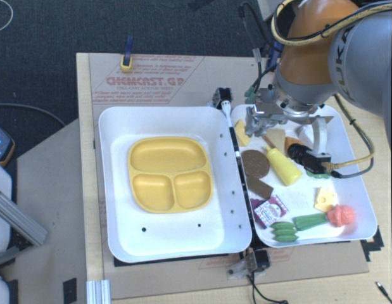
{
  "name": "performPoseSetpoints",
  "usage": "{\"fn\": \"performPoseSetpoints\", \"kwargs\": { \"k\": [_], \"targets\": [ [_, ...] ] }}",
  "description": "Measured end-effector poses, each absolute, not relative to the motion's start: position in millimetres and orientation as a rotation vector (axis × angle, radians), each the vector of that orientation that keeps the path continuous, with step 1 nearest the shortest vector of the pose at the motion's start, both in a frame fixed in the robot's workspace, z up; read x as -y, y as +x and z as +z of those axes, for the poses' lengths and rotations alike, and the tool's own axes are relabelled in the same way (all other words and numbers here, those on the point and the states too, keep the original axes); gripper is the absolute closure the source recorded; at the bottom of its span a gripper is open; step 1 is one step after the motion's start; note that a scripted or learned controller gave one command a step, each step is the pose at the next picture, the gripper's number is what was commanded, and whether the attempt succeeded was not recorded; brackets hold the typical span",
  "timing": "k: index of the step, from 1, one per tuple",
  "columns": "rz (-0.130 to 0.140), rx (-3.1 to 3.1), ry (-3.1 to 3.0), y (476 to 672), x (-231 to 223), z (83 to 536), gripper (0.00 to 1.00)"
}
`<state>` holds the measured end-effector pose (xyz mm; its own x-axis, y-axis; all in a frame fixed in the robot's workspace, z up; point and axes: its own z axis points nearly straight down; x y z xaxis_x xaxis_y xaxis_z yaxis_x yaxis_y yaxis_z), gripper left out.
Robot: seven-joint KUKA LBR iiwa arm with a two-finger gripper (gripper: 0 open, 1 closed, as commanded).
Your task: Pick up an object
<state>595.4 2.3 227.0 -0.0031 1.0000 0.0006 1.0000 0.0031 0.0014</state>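
Surface [151,75] w/ two white bins side by side. Left bin [113,189] has a yellow divided tray [170,173]. Right bin [363,201], under the arm [322,43], has small items: yellow bottle [283,165], brown disc [254,163], purple packet [269,209], green pepper [309,221], green pods [284,231], pink toy [340,215], cheese wedge [325,199]. Claw [265,122] low over right bin's far-left part, just above bottle; can't tell its state.

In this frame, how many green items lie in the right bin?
2. A green pea pod sits by the near rim of the right bin, and a green bean lies just right of it. The arm may hide more further back.
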Motion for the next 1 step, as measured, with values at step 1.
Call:
{"fn": "performPoseSetpoints", "kwargs": {
  "k": [1],
  "targets": [
    [-0.003, -2.228, 2.220, 587.1, -45.8, 214.5, 1.00]
  ]
}}
